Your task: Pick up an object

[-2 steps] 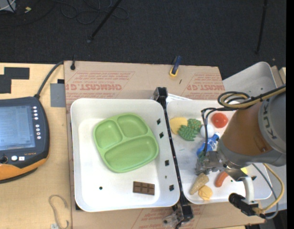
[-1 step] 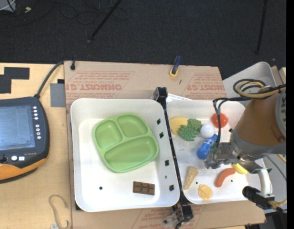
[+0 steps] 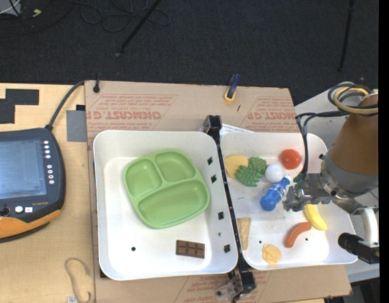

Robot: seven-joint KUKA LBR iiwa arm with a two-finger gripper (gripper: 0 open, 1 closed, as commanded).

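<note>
Where fingers (image 3: 297, 196) hover, glossy plastic foods (image 3: 251, 171) lie scattered

Claw (image 3: 299, 197) low over right bin (image 3: 320, 145), beside blue bottle (image 3: 273, 195).

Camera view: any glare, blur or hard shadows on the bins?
Camera view: lighting is even and soft, with no harsh glare on the left bin or right bin; the green plate casts only a faint shadow; the hand is dark and slightly soft, its detail hard to read.

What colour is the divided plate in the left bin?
Light green divided plate, seen clearly in the camera view.
</note>
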